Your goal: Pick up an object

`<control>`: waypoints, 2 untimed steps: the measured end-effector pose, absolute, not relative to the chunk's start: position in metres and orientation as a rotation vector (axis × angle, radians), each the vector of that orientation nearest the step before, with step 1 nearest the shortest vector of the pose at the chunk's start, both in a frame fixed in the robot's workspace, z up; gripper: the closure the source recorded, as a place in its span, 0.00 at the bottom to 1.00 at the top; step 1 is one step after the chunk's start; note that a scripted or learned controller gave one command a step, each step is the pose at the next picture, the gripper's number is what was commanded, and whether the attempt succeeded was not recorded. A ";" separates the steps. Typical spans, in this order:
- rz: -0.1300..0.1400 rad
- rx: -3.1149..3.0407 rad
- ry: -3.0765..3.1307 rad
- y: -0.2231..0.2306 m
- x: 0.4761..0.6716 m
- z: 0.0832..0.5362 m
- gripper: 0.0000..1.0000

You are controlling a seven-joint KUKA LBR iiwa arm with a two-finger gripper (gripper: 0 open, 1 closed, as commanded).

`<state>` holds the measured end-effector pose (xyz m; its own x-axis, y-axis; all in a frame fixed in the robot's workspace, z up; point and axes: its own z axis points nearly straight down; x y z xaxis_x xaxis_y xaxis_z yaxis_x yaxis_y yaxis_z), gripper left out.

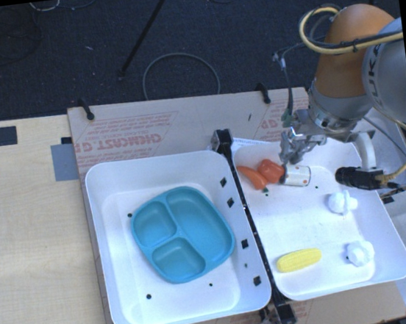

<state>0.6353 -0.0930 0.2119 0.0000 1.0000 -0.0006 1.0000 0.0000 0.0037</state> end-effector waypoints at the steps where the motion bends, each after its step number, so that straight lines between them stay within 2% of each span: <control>1: 0.002 2.220 2.221 -0.095 0.636 0.257 1.00; 2: -0.005 2.223 2.227 -0.051 0.604 0.252 1.00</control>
